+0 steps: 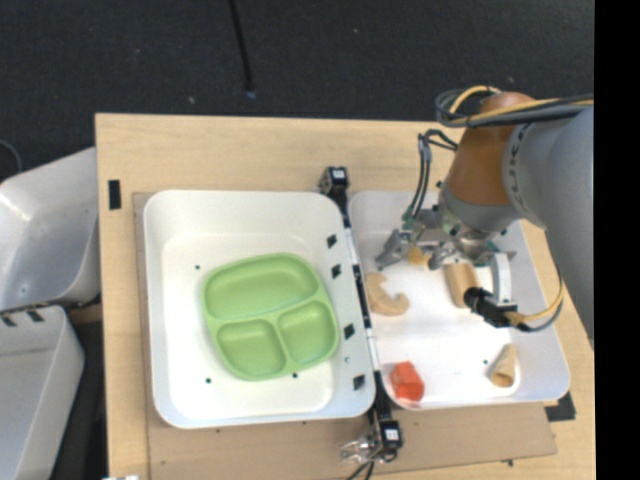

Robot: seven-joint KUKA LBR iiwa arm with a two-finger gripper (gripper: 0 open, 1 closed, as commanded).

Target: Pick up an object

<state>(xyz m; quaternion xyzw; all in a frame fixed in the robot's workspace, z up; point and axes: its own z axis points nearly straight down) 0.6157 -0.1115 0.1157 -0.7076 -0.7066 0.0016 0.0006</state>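
The right bin [450, 338] holds several small objects. A tan curved piece [385, 296] lies near its left wall. A tan cylinder [458, 283] rests in the middle. An orange-red block [405, 381] sits at the front left, and a tan cone [503, 365] at the front right. My gripper [441, 252] hangs low over the back half of this bin, just behind the cylinder and to the right of the curved piece. I see nothing held in it.
The left bin [170, 368] carries a green three-compartment plate [270, 314]. A ridge with black clips [353, 278] divides the two bins. The grey arm with its orange band [485, 163] comes in from the right above the right bin's back edge.
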